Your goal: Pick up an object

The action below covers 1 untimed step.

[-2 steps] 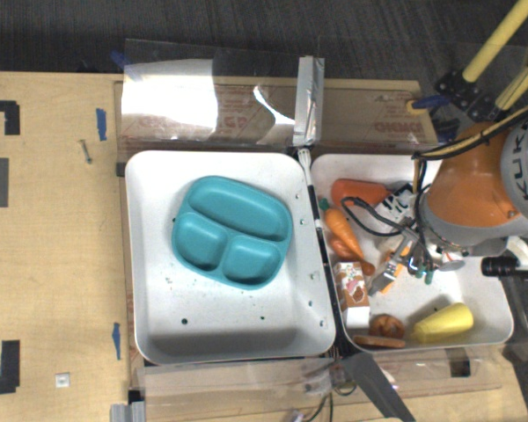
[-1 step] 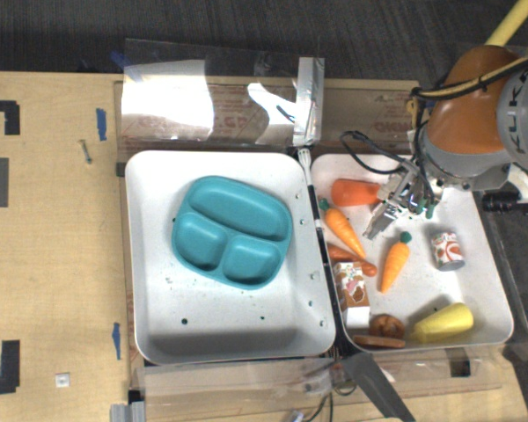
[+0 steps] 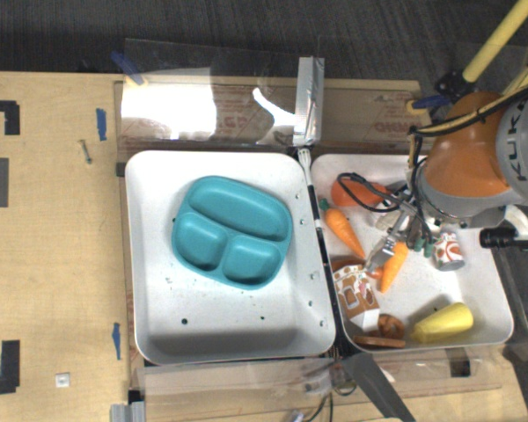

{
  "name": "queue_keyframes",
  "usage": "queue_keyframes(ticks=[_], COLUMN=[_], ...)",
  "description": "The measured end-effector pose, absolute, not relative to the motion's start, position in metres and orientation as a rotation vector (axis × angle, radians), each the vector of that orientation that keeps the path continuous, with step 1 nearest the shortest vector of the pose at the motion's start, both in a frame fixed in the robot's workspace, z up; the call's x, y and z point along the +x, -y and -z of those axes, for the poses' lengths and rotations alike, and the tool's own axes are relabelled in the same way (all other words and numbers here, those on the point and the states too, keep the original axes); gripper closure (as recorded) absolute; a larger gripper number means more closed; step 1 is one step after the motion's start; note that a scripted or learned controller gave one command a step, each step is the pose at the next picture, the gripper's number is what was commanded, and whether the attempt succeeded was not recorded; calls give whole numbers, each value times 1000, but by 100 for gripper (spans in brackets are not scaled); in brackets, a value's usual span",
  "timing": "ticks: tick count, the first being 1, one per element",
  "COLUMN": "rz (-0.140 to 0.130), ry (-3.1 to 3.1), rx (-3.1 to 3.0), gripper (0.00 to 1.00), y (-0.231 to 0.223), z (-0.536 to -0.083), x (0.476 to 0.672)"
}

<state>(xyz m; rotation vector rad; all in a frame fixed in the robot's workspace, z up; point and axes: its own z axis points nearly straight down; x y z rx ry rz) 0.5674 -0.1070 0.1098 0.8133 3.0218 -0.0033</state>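
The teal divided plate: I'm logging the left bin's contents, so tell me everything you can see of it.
The teal divided plate is a rounded, smooth, plastic-looking dish with three compartments: one long one along the upper side and two smaller ones below. It lies flat, turned at a slight angle, near the middle of the left white bin, resting on the bin floor. Nothing sits in it, and nothing else touches it.

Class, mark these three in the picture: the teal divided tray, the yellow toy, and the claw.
teal divided tray [image 3: 232,229], camera view, ridge between its compartments
yellow toy [image 3: 442,321], camera view, middle of its body
claw [image 3: 398,246], camera view, between its fingertips
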Motion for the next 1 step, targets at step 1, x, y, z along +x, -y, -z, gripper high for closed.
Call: queue_keyframes(ticks=[1], rz=[-4], ry=[-2977], rx=[972], gripper=[0], y=[128], z=[-89], x=[531])
